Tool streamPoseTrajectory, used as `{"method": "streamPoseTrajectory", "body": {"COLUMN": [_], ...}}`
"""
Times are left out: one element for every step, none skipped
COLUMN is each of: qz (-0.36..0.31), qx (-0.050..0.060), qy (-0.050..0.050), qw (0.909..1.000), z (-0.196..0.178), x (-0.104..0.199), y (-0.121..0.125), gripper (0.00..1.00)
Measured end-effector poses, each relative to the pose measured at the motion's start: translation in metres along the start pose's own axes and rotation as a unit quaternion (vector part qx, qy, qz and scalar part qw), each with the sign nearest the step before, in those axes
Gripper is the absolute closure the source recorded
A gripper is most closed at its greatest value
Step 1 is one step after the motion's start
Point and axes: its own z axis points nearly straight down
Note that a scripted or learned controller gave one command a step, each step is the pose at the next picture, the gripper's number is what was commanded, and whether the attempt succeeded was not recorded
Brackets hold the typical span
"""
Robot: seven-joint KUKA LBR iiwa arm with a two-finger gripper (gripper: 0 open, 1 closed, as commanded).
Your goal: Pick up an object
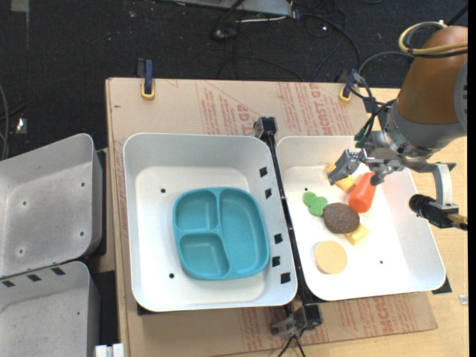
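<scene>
My gripper [361, 171] hangs over the back of the right bin [416, 274], open, its dark fingers spread either side of the upper end of an orange carrot-shaped piece [363, 192]. That piece lies tilted on the bin floor. A small yellow piece [343, 183] sits just under the left finger. In front of them lie a green piece [315, 203], a dark brown round cookie [341, 218], a yellow wedge [358, 235] and a tan round disc [331, 257].
The left bin [149, 199] holds a blue divided plate [221, 233]. A black divider runs between the two bins. The arm's grey and orange wrist [431, 80] looms over the right bin's back right corner.
</scene>
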Motion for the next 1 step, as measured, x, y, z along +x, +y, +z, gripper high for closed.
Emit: {"method": "streamPoseTrajectory", "body": {"qz": [-0.001], "qx": [-0.007], "qy": [-0.001], "qw": [1.0000], "z": [-0.0074], "x": [0.0002], "y": [0.0023], "gripper": [0.00]}}
